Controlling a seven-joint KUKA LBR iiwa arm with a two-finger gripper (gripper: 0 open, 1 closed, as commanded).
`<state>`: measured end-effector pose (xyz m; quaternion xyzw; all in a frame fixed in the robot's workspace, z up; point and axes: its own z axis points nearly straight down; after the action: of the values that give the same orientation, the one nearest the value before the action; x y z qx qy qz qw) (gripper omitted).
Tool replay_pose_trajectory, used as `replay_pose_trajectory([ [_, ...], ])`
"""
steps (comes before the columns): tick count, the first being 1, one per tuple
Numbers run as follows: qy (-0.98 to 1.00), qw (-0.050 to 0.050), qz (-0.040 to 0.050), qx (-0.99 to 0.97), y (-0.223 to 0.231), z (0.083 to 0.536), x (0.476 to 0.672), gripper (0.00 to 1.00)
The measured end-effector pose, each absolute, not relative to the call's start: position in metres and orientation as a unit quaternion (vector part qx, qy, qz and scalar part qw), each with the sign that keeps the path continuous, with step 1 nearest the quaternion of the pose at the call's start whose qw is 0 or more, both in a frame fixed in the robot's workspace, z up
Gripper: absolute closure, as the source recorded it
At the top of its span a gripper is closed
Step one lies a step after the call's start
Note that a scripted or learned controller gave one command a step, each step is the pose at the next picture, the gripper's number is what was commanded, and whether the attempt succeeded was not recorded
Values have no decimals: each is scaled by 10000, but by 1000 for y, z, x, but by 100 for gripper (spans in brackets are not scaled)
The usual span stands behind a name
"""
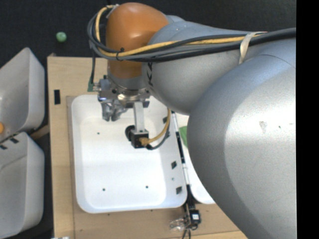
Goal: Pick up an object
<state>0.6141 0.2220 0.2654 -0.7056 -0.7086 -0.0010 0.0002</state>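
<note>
Pincer [110, 114] pointing straight down, low over the far part of the left-hand white bin [84, 183], likely poised for a grab from above. Whether it is apart or together cannot be told, and nothing is seen clamped in it. The grey arm [239, 133] reaches across the neighbouring bin [199, 195], covering most of it. The likeliest object to pick, a green thing [183, 135], peeks out there beside the arm: a pale green sliver, shape unclear. Both bins sit on a tan worktop [60, 133].

A robotics lab: a large grey arm [249, 133] trailing cables [199, 42] hangs over a white bin [119, 188] on a wooden bench [60, 153].
</note>
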Motion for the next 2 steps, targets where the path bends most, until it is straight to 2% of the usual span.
replay_pose_trajectory([
  [1,-7084,-7,-18,-7058,222,264,617,0],
  [2,-7076,-33,-72,-7066,222,122,659,0],
])
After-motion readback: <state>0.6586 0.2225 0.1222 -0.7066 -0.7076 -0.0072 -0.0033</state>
